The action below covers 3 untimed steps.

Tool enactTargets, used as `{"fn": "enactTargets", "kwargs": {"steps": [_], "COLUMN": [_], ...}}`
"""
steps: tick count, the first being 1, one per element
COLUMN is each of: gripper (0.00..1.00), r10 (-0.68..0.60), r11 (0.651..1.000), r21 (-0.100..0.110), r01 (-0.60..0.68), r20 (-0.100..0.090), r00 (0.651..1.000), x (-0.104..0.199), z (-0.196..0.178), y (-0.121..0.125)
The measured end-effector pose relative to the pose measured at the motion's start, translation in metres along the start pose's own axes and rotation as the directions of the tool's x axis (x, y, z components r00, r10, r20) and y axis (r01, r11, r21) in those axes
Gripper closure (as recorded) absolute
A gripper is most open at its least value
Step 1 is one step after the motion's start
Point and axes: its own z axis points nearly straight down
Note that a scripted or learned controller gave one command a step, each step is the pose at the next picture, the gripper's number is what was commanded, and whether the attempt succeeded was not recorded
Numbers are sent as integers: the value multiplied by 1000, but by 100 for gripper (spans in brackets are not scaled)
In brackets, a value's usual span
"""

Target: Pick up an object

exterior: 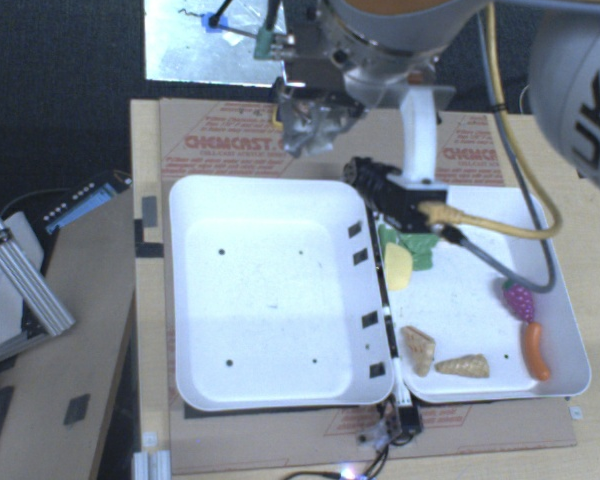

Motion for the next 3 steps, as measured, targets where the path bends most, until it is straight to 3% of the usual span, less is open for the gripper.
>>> {"fn": "enactTargets", "kwargs": {"steps": [1, 2, 3], "gripper": [100, 100, 100], "r10": [8, 1, 1], "r11": [1000, 999, 1000], "r21": [18, 34, 4], "r01": [-9, -2, -1], "r20": [9, 14, 4], "r00": [1000, 1000, 1000], "x": [-81, -53, -63], "z": [-4, 196, 48], "y": [-26, -30, -19]}}
